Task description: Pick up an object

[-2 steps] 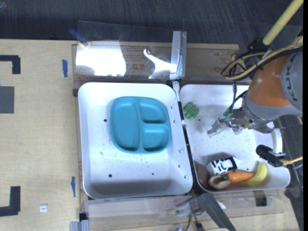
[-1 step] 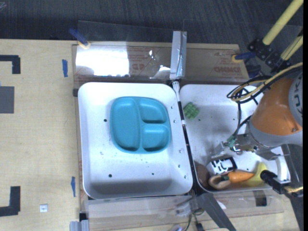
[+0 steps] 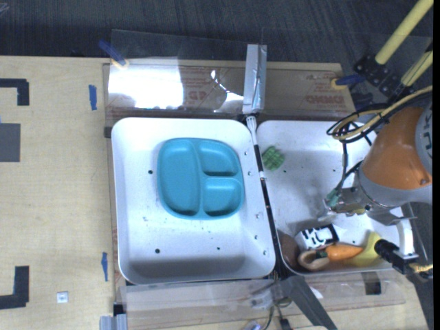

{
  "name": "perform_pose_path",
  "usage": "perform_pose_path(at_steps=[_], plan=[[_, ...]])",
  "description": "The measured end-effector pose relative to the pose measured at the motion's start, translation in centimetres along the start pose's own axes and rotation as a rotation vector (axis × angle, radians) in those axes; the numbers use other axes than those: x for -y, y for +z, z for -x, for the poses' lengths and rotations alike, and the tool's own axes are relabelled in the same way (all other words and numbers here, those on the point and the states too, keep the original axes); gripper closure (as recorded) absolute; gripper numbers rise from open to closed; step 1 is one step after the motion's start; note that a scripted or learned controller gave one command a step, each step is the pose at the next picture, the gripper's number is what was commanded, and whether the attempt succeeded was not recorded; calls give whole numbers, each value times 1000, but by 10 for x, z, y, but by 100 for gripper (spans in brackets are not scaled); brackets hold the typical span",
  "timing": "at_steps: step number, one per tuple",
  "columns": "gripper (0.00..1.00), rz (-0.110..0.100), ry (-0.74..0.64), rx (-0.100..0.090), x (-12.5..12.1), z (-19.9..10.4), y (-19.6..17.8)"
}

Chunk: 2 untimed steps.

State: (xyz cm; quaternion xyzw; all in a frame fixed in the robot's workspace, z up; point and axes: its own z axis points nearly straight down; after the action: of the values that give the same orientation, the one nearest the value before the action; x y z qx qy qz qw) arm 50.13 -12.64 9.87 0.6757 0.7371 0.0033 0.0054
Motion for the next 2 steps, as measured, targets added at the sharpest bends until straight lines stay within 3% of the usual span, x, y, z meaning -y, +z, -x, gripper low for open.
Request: perform_pose_path(at_steps=[1, 2], plan=[[100, -9, -285, -4, -26, 1, 7], [100, -9, 23, -2, -55, 0, -75]])
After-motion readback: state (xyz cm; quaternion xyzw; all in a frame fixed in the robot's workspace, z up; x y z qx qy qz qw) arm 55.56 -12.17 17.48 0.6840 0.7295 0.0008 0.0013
